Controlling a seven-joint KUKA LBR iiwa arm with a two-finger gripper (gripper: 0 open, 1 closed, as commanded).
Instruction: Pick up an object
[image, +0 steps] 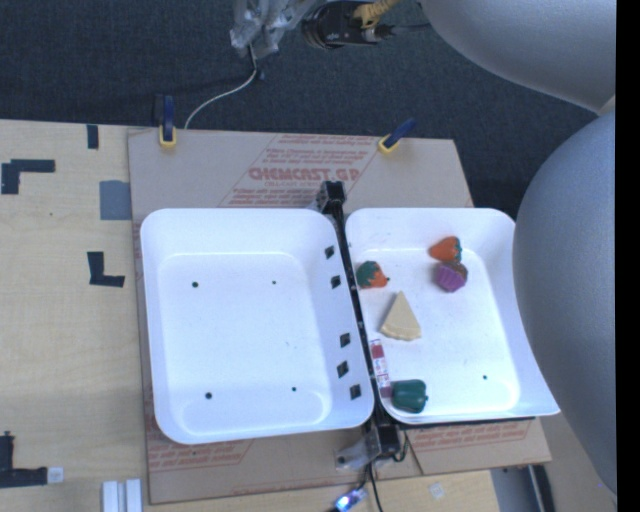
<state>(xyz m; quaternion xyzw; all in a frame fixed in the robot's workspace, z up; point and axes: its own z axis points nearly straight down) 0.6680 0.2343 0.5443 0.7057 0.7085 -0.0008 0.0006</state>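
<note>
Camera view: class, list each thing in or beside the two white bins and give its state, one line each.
Left bin: flat on the bench, white floor bare.
Right bin: holds all five items.
Orange-red piece: resting, touching the purple piece.
Purple piece: resting below it.
Green-and-orange piece: against the divider.
Tan wedge: lying flat, apart from the others.
Green pepper: in the near corner.

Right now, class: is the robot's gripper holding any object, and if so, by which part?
Nothing is visibly held. The tan wedge-shaped piece, purple piece and green pepper-like piece lie loose in the right white bin.
</note>
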